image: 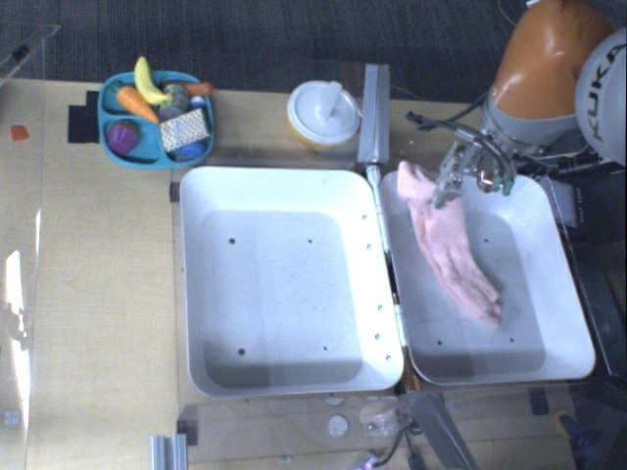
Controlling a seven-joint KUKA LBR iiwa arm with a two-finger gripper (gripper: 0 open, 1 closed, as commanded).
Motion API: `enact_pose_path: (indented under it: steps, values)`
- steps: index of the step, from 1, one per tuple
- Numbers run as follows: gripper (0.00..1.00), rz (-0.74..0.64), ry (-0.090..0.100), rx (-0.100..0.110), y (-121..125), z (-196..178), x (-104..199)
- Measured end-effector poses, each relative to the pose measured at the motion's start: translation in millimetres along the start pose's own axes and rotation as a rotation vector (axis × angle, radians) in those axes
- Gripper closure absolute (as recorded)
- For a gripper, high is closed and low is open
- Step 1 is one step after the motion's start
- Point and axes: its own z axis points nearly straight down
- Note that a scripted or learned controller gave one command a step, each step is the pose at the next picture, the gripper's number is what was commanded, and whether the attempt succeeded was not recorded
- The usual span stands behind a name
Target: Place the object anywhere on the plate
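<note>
I see my gripper [453, 186] closed on the pink cloth's [453, 258] top corner, so the cloth trails across the right bin [549, 355].

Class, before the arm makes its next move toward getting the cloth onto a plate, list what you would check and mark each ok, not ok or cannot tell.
1. Pink cloth lies in the right bin: ok.
2. Gripper is over the cloth's upper end: ok.
3. Cloth gripped between fingers: cannot tell.
4. Blue divided plate is reachable: cannot tell.
5. Plate has free room: not ok, toy food fills it.
</note>
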Motion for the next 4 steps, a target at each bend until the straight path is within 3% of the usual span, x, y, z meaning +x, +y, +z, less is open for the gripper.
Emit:
enact_pose_path:
  steps: [1, 2, 4]
  values:
    - [1.00, -0.003, -0.006, -0.001, 3.1, -23.7, -3.0]
    - [1.00, -0.275, -0.003, -0.001, 31.1, -17.4, 34.8]
    - [1.00, -0.276, 0.001, -0.001, 99.3, -29.7, 108.7]
